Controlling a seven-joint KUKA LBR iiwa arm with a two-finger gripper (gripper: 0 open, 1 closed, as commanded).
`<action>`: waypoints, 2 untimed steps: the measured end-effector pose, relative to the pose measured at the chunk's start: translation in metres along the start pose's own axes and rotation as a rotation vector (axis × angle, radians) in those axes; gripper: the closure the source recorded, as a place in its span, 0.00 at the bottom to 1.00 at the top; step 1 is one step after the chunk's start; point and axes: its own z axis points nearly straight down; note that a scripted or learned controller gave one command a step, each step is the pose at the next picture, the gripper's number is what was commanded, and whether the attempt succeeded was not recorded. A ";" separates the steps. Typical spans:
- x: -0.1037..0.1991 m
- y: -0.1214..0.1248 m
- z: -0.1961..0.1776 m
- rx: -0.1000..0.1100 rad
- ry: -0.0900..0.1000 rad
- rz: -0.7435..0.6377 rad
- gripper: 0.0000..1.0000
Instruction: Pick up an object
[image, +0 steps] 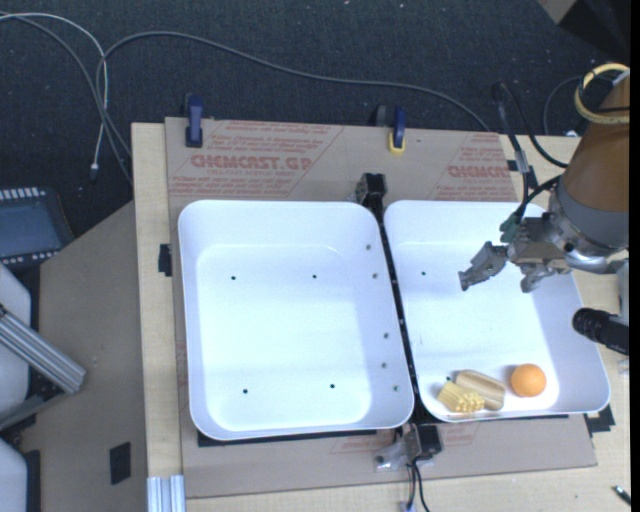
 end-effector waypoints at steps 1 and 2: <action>0.000 0.000 0.000 0.000 0.000 0.000 0.00; 0.000 0.000 -0.011 -0.001 0.000 0.000 1.00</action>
